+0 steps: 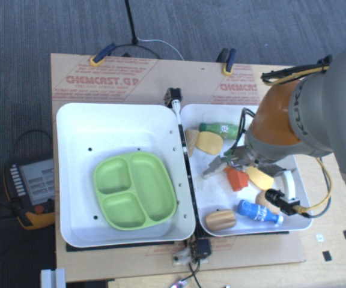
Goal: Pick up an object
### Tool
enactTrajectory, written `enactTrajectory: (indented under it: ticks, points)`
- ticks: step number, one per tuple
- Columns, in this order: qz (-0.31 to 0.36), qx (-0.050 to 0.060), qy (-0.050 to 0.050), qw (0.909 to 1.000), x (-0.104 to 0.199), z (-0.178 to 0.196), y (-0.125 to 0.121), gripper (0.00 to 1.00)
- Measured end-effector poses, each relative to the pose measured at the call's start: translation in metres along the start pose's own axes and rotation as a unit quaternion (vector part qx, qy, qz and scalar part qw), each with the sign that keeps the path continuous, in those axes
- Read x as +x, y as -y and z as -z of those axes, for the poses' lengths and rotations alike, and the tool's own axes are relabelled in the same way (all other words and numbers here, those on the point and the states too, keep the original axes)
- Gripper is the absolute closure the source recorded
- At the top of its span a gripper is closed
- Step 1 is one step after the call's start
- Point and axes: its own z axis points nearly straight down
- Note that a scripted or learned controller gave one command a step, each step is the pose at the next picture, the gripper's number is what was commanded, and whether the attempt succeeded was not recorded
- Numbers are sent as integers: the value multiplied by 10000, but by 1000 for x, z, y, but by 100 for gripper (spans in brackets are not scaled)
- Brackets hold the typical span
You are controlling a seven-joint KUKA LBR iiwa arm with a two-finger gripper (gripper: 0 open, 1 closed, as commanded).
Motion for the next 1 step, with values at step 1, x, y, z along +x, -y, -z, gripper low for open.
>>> enactTrajectory:
  ticks: [1]
  points:
    - [177, 101, -51, 9998, -26, 41, 52, 0]
